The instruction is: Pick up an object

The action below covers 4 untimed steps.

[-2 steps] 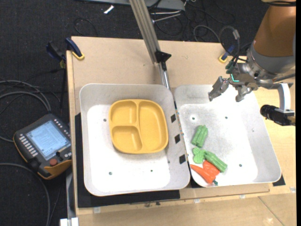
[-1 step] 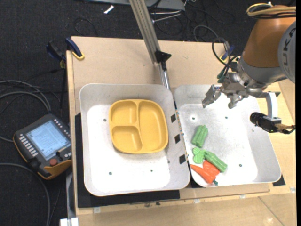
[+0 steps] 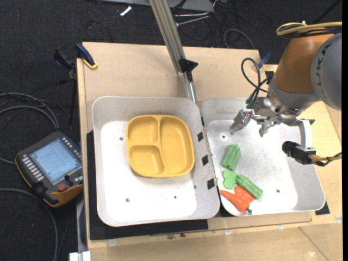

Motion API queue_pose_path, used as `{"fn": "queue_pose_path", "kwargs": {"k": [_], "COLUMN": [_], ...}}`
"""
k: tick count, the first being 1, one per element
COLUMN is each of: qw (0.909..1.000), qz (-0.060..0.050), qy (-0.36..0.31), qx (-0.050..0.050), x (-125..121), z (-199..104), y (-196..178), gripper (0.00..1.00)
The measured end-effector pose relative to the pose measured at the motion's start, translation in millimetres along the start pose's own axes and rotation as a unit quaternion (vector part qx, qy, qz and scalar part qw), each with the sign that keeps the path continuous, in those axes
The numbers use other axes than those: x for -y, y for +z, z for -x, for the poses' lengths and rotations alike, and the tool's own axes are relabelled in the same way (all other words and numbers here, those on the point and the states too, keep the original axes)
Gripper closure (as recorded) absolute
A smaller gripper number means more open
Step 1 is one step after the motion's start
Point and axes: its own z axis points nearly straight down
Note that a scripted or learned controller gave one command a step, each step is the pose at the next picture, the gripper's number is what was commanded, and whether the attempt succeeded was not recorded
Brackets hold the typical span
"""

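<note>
My gripper (image 3: 252, 125) hangs over the back part of the right bin (image 3: 283, 167), open, with nothing between its fingers. A short ridged green piece (image 3: 231, 156) lies on the bin floor just in front of the gripper and slightly left, apart from it. Nearer the front edge sit a longer green piece (image 3: 248, 185) and an orange carrot-like piece (image 3: 236, 199), bunched together. A yellow divided plate (image 3: 161, 145) rests in the left bin (image 3: 109, 162).
A slanted metal pole (image 3: 168, 29) comes down to the bench between the bins at the back. A black fitting with a cable (image 3: 296, 151) hangs off the wrist over the right bin. A teach pendant (image 3: 50, 167) lies on the floor at left.
</note>
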Motion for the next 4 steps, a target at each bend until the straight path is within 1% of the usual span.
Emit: {"fn": "queue_pose_path", "kwargs": {"k": [1, 2, 3, 4], "qw": [1.0000, 1.0000, 1.0000, 1.0000], "qz": [-0.001, 0.003, 0.005, 0.006], "qy": [-0.001, -0.001, 0.000, -0.001], "qx": [0.000, 0.000, 0.000, 0.000], "x": [0.1, -1.9, 4.3, 2.2], "z": [-2.9, -2.4, 4.1, 7.2], "y": [64.5, 49.9, 1.7, -41.6], "gripper": [0.00, 1.00, 1.00, 1.00]}}
